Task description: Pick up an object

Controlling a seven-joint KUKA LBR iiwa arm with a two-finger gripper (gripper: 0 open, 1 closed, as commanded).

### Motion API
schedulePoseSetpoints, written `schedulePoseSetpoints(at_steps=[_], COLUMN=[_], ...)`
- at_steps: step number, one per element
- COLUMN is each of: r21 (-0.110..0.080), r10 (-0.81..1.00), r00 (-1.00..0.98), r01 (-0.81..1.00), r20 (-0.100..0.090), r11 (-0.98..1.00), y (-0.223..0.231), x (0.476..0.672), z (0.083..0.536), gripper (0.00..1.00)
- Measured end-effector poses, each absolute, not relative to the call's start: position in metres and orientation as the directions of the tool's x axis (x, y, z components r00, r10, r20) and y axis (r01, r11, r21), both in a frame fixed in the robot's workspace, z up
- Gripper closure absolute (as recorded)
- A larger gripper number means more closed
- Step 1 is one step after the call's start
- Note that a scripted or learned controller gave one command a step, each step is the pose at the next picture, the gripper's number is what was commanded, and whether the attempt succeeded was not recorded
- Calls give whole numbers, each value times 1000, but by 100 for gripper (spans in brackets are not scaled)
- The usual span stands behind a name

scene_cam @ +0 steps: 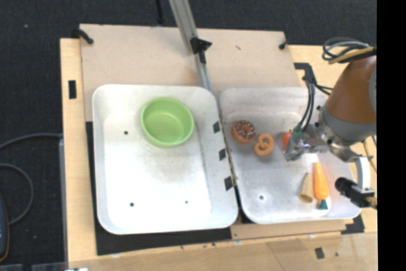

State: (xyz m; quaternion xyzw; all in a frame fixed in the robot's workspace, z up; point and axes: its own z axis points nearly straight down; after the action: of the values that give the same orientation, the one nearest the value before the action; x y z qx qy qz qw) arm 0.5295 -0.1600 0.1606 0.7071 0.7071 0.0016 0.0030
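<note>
Orange ring-shaped toy (264, 145) lies in the right white bin (266, 203), just left of the claw (294, 148) at the frame's right; whether the claw grips anything cannot be told. Beside the ring sits a brown doughnut (243, 131), and an orange carrot (320, 183) lies lower right.

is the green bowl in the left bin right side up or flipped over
Right side up. The green bowl shows its open mouth to the camera: a rim ringing a hollow inside, with nothing visible in it. It sits toward the back of the left bin.
</note>
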Motion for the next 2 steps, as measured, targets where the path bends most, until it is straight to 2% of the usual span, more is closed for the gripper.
schedulePoseSetpoints(at_steps=[1, 2], r21=[6, 3], r10=[1000, 1000], r00=[-3, -3], r01=[1000, 1000], r20=[-2, -2], r11=[3, 3], y=[-160, -156], x=[539, 540], z=[208, 267], gripper=[100, 100])
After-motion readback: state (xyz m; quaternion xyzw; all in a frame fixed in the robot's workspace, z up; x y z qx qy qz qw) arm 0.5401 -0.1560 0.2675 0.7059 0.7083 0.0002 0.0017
